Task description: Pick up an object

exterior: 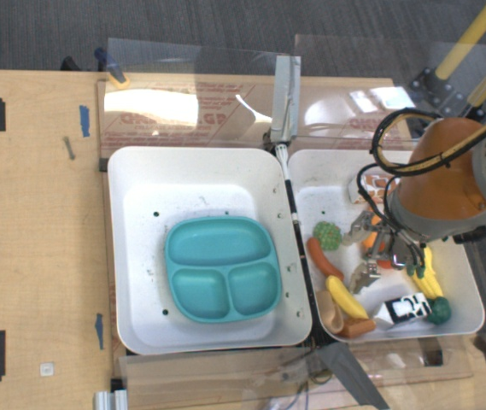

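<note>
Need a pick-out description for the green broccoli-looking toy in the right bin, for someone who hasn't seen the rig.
Start at the shallow white right-hand bin, the one the arm reaches into. Near its left wall, above the long orange-red sausage-shaped toy, sits the small bumpy green broccoli-like toy. It is the one rounded light-green piece there; its neighbours are long and orange or yellow.

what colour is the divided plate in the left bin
Teal, seen clearly in the camera view: the divided plate.

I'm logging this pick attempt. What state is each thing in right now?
gripper: low in the right bin, nothing visibly between its fingers.
teal tray: flat in the left bin, compartments bare.
banana: lying flat.
hot dog: lying flat.
broccoli: resting, untouched.
</note>
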Tool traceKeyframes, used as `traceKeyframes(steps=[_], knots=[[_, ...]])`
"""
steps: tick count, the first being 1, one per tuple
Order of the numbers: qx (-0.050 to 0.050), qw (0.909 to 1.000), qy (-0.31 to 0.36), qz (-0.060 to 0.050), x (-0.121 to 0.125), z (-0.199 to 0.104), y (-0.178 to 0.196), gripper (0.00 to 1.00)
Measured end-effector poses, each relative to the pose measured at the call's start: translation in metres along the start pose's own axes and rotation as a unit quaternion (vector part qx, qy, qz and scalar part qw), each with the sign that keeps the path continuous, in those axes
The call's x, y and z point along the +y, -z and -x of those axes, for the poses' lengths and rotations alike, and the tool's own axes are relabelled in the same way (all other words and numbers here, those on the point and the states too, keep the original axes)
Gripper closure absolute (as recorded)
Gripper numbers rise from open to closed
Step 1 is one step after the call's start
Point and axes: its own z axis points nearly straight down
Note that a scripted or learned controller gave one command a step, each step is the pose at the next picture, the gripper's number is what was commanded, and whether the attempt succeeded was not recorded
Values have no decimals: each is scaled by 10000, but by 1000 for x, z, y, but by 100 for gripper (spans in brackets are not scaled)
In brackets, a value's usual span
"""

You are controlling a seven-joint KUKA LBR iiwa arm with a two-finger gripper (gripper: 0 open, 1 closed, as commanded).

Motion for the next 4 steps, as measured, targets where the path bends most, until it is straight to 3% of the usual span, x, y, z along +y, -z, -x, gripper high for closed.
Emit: traceKeyframes(steps=[1,2,3,4], knots=[[10,9999,159,16,21,95,-3,0],[22,9974,-723,14,14,48,-1,0],[9,9829,-1841,14,15,-3,0,0],[6,9831,-1831,10,13,49,-1,0]])
